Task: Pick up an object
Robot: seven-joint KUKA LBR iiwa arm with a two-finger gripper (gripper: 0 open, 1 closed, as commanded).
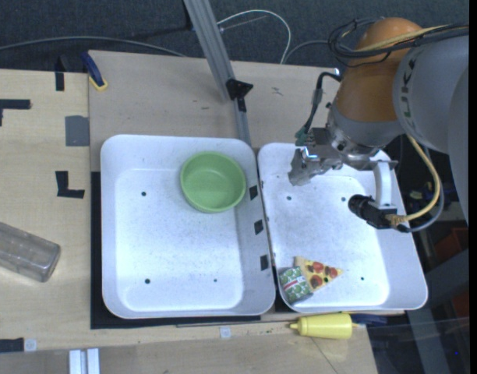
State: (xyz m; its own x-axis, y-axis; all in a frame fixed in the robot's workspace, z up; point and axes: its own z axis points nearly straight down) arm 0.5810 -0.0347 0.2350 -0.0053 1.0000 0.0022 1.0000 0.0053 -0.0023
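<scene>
A green bowl (213, 181) sits upright in the left bin (137, 271), near its far right corner. In the right bin (383, 283) a toy pizza slice (319, 272) lies by the near edge, touching a small green packet (295, 284) at the near left corner. My gripper (302, 169) hangs over the far left part of the right bin, well apart from the pizza slice and the packet. Nothing shows between its fingers.
A yellow bottle (326, 326) lies on the bench just outside the right bin's near edge. A clear plastic tumbler (20, 251) lies on the bench at the far left. A grey metal pole (215, 45) slants down to the bins' far edge.
</scene>
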